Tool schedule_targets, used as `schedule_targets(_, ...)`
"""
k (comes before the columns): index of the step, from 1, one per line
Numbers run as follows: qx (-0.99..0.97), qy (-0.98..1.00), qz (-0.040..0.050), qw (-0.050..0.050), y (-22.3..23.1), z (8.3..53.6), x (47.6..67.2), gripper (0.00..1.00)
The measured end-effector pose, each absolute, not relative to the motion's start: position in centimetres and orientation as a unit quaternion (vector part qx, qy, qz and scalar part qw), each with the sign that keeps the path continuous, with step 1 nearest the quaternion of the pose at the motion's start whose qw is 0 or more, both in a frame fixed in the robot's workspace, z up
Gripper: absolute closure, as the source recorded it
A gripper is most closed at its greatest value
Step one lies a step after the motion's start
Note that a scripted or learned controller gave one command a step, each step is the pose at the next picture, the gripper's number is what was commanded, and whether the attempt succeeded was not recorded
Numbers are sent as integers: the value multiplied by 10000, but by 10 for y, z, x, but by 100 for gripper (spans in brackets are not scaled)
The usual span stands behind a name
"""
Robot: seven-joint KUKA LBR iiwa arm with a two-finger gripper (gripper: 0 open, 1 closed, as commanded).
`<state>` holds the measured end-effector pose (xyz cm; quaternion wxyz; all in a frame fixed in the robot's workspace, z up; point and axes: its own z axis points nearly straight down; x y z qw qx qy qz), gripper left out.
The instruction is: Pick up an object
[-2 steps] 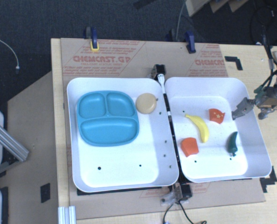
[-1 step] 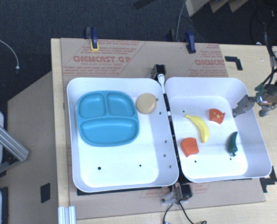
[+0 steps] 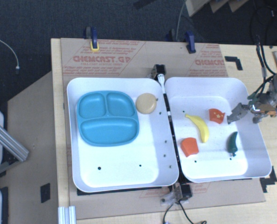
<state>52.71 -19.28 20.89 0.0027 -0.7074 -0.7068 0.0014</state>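
Nothing picked yet, as far as I can judge. Nearest the front of the right bin (image 3: 250, 169) sits the orange block (image 3: 190, 146), flat on the floor near the divider between the bins. Just behind and to its right lies the yellow banana (image 3: 199, 127), on a slant, close to the block but I can't tell if they touch. Over toward the bin's right side is the dark green piece (image 3: 232, 143), looks like a small pepper or pickle, lying alone, well apart from the banana. Further back is the red piece (image 3: 216, 116), alone on the bin floor. The gripper (image 3: 245, 112) sits at the right bin's right rim, just right of the red piece; its pincer looks spread open, one dark finger (image 3: 236, 114) pointing in toward the bin, and no object is between the fingers. Left bin (image 3: 117, 176) holds a blue divided plate (image 3: 108, 117) and, beside its upper right corner, a tan round object (image 3: 146, 103); both are far from the gripper. So progress is near zero: approach is at best started; left to do is choosing a target, closing on it and lifting. My guess is the red piece is the nearest candidate, with the green one next.
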Motion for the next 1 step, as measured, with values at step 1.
schedule_targets(1,-7075,-7067,14,29,-202,160,527,0)
